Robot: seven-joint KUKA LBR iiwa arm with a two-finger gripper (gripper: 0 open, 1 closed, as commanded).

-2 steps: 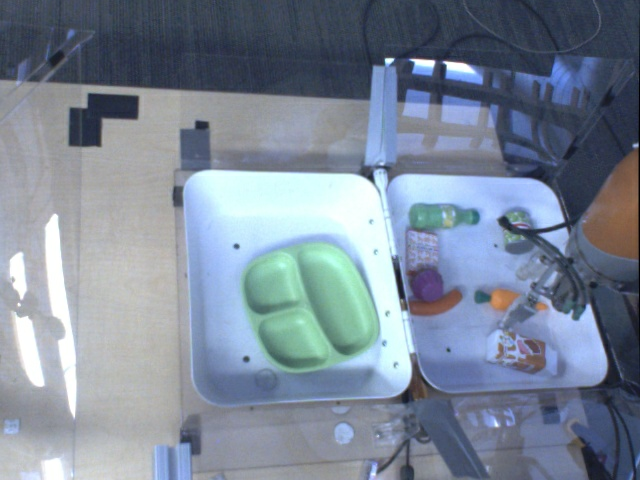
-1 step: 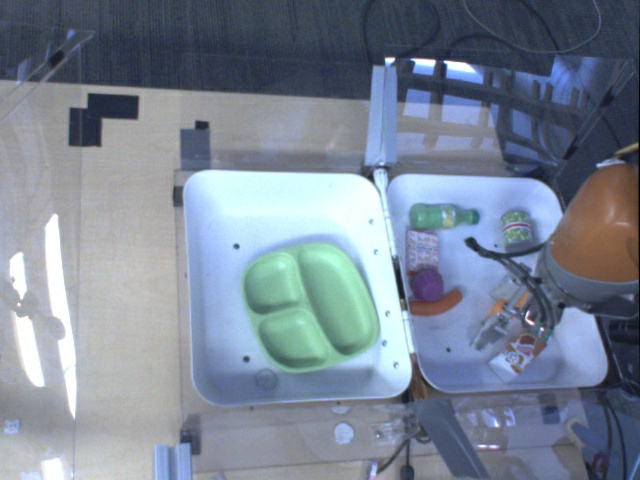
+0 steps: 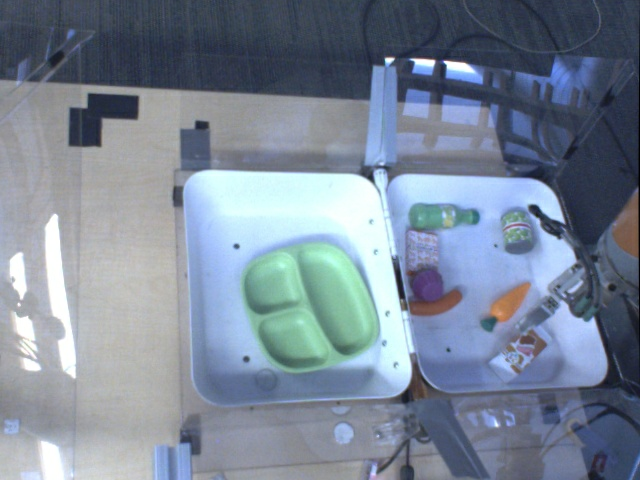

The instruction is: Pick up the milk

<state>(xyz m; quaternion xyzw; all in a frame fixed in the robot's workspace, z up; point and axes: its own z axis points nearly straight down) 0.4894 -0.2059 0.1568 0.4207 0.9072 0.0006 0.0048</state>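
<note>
The wooden surface [image 3: 120, 298] carries 2 shallow white bins side by side. The left bin [image 3: 215, 228] sits near the middle of the frame and holds a green divided plate [image 3: 310, 306] with 3 compartments, lying tilted toward the bin's lower right.

The right bin [image 3: 470, 363] lies at the right of the frame and holds the smaller things. Along its upper edge a green bottle [image 3: 442, 215] with a yellow label lies on its side, and to its right a small can [image 3: 517, 230] with a green label stands near the upper right corner. Below the bottle, close to the bin's left wall, a small pink-patterned box [image 3: 423, 249] lies just above a purple, grape-like item [image 3: 428, 285], which touches a red-orange sausage [image 3: 436, 305] lying crosswise beneath it. An orange carrot [image 3: 507, 304] with a green end lies at a slant in the middle right of the bin.

The milk [image 3: 521, 352], a small carton with a white and brown-red printed face, lies at a slant near the lower right corner of the right bin, just below the carrot and apart from it.

The arm comes in from the right edge of the frame, and its tool [image 3: 538, 315] reaches down over the right bin, between the carrot and the milk, just above the carton's upper end. Whether the tool is open or closed cannot be told from this angle, and the carton lies on the bin floor rather than in its grasp.
</note>
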